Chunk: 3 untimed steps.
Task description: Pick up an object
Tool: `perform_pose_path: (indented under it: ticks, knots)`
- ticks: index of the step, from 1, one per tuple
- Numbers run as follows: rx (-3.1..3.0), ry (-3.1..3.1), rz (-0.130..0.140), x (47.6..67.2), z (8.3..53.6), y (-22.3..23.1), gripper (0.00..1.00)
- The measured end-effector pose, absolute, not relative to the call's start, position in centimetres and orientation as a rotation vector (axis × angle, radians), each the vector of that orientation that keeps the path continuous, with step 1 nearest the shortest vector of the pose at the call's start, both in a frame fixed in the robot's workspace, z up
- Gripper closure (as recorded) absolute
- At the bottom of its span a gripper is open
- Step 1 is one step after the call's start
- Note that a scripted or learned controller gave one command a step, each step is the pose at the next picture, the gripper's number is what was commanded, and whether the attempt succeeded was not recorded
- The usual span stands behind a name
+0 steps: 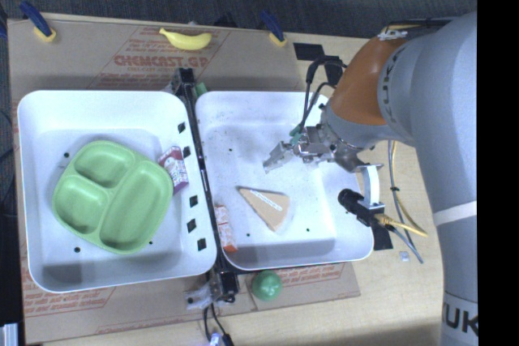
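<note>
A tan wedge-shaped slice (267,207) lies flat near the middle of the right bin (243,105). A small orange packet (221,226) rests against that bin's left wall. My gripper (274,156) hovers over the right bin's floor, just above and slightly right of the wedge. It is open with nothing between its fingers. In the left bin (40,113) lie a green divided plate (112,194) and a small red-and-white packet (173,166) at the plate's upper right edge.
The grey arm with its orange band (365,85) covers the right bin's right side. A yellow banana (185,37) lies on the cardboard behind the bins. A green ball (265,284) sits in front of the right bin. Blue clamps (37,20) hold the cardboard's back edge.
</note>
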<state>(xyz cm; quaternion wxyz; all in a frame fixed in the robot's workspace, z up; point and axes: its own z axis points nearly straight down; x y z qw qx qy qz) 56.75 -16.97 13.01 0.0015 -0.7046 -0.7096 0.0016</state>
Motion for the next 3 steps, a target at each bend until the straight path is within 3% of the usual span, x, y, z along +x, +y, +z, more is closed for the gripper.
perform_pose_path:
  ticks: [1, 2, 3]
  knots:
    - [-2.214, -2.228, 0.0, 64.9, 11.8, -11.3, 0.0]
    - [-2.209, -2.233, 0.0, 64.9, 12.9, -11.3, 1.0]
    - [-2.21, -2.229, 0.001, 58.9, 19.2, -2.4, 1.0]
